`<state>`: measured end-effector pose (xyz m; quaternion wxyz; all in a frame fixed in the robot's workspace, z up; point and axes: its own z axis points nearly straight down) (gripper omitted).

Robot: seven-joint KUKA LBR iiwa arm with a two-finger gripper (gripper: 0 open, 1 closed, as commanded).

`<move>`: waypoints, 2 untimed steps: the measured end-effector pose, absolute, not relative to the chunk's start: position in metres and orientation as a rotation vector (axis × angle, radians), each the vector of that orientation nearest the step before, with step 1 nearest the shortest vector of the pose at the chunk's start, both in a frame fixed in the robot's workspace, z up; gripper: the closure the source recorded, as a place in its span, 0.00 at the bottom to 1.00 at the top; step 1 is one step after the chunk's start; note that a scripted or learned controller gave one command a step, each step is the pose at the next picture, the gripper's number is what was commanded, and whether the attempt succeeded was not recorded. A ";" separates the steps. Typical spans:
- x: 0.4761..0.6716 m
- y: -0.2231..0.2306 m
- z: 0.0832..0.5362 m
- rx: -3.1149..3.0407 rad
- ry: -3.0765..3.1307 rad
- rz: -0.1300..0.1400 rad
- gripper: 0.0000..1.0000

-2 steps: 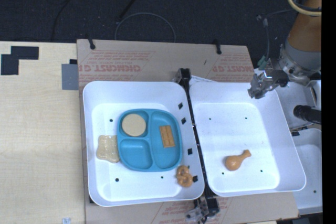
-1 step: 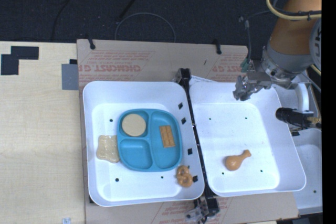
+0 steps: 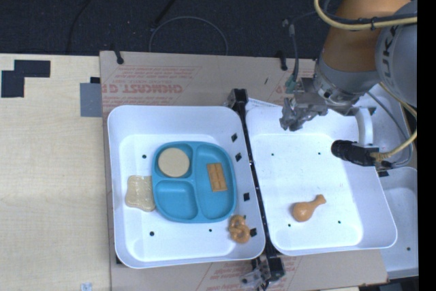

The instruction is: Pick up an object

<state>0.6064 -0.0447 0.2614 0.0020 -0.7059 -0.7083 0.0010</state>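
Upper middle-right of frame: gripper [image 3: 294,120] hangs over the far left corner of the right bin [image 3: 371,232], just by its top rim. Open or closed: can't tell from this angle, the tip is a dark grey clump. Nothing visibly held.

Drumstick [image 3: 307,208] lies flat on the right bin's floor, lower middle, well apart from the gripper and below it in frame. Its long axis is diagonal, with the thick meaty end at lower left and the thin bone end pointing upper right. It touches no wall.

Divider [image 3: 245,167] between the bins is a black strip running top to bottom.

Left bin [image 3: 126,126] contents:
- blue tray [image 3: 180,208], three compartments, roughly centred
- round biscuit [image 3: 173,161] in the tray's upper-left compartment
- tan bar [image 3: 216,176] in the right compartment, long axis near vertical in frame
- pale lump [image 3: 139,193] touching the tray's left edge, on the bin floor
- brown lump [image 3: 238,228] at the bin's lower right corner, just beside the tray

Writing: cardboard sheet [image 3: 204,71] under both bins has red print above the left bin, upside down from this view. I can't read it reliably. More red print sits at the bottom edge, also unreadable.

Wooden bench [image 3: 48,180] at left carries black patches [image 3: 24,75] and a grey square [image 3: 89,99] in the upper left.
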 end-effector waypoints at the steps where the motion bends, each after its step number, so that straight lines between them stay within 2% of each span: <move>1: 0.598 0.005 0.241 -2.214 -2.222 0.005 1.00; 2: 0.596 0.059 0.244 -2.214 -2.225 0.002 1.00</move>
